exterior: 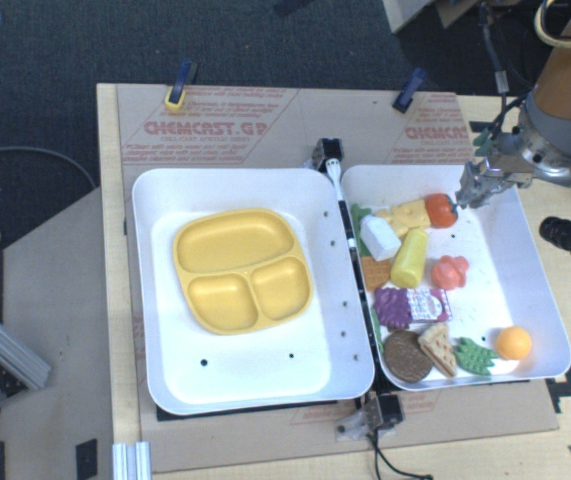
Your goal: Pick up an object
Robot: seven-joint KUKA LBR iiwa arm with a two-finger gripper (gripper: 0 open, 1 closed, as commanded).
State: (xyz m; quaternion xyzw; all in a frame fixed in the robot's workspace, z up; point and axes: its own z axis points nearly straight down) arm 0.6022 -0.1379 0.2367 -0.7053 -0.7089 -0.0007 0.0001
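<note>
1. Biggest first: the brown cardboard-covered bench (265,128) carries two shallow white plastic bins side by side, the left bin (155,268) and the right bin (525,268).
2. The left bin has a yellow plastic plate with three compartments (243,268) lying flat in it.
3. My grey arm with the orange band (565,88) comes in over the right bin's far right corner.
4. My gripper (473,186) hangs at the far end of the right bin, just beside a small red-orange toy tomato (441,211). Honestly can't tell how my fingers stand, or whether they touch it.
5. The other toys crowd the bin's left side: a yellow toy corn cob (410,256), a white block (378,236), a pink toy (449,272), purple grapes (393,306), a brown cookie (406,356).
6. Smallest: an orange ball (513,343) in the near right corner, near a green leafy toy (473,354).
</note>
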